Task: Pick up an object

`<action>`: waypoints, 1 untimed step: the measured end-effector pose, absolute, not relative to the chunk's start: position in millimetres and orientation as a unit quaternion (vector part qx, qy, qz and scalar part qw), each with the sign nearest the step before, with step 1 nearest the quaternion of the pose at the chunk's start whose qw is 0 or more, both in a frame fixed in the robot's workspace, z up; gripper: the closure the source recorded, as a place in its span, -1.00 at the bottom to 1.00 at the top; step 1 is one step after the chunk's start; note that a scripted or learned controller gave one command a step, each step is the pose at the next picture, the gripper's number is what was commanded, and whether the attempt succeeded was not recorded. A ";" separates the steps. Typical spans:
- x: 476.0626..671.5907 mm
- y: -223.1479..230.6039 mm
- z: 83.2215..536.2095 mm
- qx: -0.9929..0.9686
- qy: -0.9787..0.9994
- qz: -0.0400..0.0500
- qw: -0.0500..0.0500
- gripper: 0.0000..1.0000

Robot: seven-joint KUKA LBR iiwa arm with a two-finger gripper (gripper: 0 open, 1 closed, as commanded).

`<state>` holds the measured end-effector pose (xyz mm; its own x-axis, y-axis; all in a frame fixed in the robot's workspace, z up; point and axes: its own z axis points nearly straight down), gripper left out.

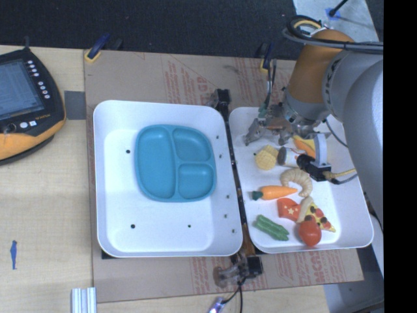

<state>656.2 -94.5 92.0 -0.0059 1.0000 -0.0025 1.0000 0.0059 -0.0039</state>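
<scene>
1. The pincer (pixel 268 137) hangs over the far end of the shallow white bin (pixel 345 204) that carries the toy food. Its fingers look spread apart with nothing between them.
2. Likely target: the small yellow plastic corn cob (pixel 266 156), in the far half of that bin, towards the wall it shares with the other bin. It lies just under the pincer but is not touching it.
3. Handling (judgement): hollow moulded toy, so light, stiff and not fragile. The skin is smooth and the body rounded, so it could roll or squirt out under an off-centre squeeze.
4. Grip advice: close across the short axis at mid-length, fingers straddling the cob, and come down nearly to the bin floor.
5. Crowding: a curled tan plastic shrimp (pixel 297 177) sits near the bin's middle, close to the cob. An orange plastic carrot (pixel 277 192) lies just nearer the front wall than that. One finger could clip the shrimp.
6. A round red plastic tomato (pixel 310 233) and a green plastic pod (pixel 271 227) lie by the bin's front wall, well clear.
7. Status: nothing has been picked up yet; descent and closing remain.
</scene>
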 end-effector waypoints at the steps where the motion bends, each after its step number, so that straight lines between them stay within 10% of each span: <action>1: 656.1 -93.1 92.0 -0.705 -0.710 0.002 0.001 -1.00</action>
